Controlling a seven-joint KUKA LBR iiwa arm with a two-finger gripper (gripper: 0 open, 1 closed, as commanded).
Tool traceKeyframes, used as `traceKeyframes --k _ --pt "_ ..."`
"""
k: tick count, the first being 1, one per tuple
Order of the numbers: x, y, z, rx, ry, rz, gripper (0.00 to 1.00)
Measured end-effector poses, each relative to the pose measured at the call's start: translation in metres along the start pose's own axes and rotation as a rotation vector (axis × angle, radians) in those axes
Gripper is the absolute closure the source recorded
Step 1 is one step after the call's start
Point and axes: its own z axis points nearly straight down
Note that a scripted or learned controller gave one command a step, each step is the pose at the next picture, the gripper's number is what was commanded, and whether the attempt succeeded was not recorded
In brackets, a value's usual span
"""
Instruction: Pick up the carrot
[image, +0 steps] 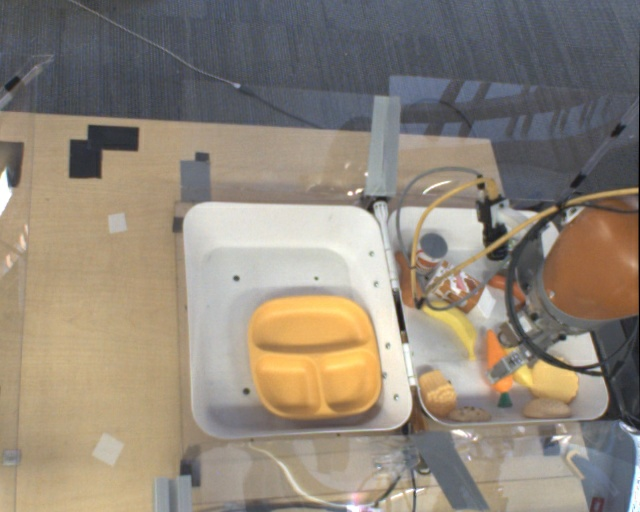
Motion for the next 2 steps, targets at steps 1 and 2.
traceKeyframes --k 1,2 --pt "-0.061 -0.030 -0.061 0.003 0.000 0.127 1.00" --pt "-0.073 -0.034 -0.044 -0.002 -0.003 -0.197 1.00"
